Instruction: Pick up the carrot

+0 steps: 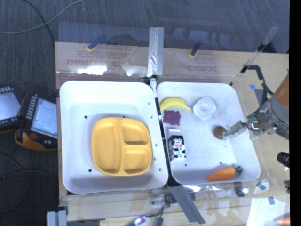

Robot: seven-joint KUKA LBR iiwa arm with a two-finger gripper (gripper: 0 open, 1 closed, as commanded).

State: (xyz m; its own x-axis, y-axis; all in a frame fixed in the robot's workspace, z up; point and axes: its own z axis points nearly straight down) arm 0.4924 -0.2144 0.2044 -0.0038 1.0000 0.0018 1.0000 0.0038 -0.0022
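While the arm (pixel 281 108) is reaching in from the right edge of the view, its hand (pixel 256 123) is hanging over the right rim of the right bin (pixel 244 108), and whether it is open or closed cannot be told from this angle. Nothing is showing in its grasp. The carrot (pixel 222 174) is lying in the lower right corner of the right bin, close to the near wall, its green end pointing right, well apart from the hand. A spoon (pixel 229 131) with a brown bowl is lying in the same bin, its grey handle running toward the hand. A banana (pixel 174 103) is sitting near the top left of that bin, with a purple bunch of grapes (pixel 171 117) just below it and a small black-and-white carton (pixel 177 148) lower down by the dividing wall. A white cup (pixel 204 107) is resting near the top of the bin. The left bin (pixel 75 95) is holding a yellow divided plate (pixel 122 145). Both bins are sitting side by side on the tabletop (pixel 263 60).
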